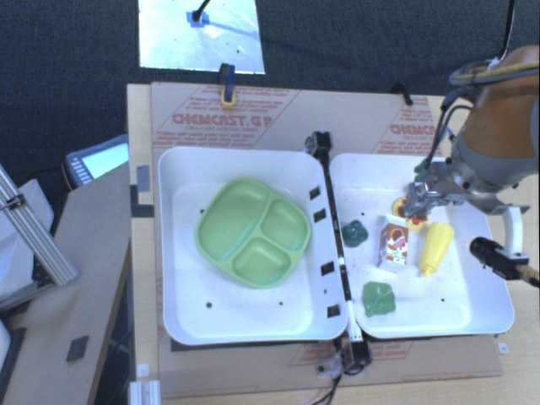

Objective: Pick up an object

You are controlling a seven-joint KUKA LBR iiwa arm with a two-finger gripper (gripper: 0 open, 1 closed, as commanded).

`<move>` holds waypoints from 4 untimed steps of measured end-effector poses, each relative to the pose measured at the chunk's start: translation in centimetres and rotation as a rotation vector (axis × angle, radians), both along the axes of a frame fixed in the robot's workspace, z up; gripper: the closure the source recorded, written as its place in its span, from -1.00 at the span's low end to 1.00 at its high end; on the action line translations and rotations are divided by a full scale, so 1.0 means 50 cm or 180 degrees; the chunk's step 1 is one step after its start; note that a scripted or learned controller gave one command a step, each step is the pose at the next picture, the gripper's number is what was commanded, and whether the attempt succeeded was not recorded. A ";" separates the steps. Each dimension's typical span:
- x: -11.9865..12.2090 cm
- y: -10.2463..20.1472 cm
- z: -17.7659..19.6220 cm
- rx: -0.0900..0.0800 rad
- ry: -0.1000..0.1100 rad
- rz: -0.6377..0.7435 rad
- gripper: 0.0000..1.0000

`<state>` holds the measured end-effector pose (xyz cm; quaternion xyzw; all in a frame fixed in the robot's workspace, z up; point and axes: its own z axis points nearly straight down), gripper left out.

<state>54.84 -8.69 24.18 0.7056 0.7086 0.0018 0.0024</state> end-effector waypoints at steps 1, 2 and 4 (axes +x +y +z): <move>0.043 0.103 0.016 0.0007 0.0006 0.0016 1.00; 0.092 0.206 -0.014 0.0007 0.0010 0.0017 1.00; 0.172 0.386 -0.043 0.0009 0.0008 0.0015 1.00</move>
